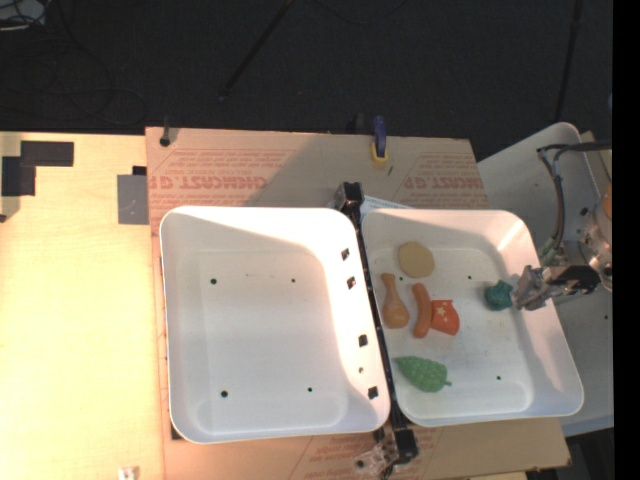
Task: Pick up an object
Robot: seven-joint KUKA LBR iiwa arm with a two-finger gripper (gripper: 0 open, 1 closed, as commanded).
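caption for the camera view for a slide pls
Gripper beside a teal toy in the right bin.

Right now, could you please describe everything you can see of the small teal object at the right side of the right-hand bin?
The teal object is a small, rounded, lumpy piece, matte like soft plastic or rubber, its exact shape too small to tell. It lies on the floor of the right bin near the right wall, apart from the other items toward the bin's left. The tool sits right beside it on its right, apparently touching; whether it grips the piece cannot be told.
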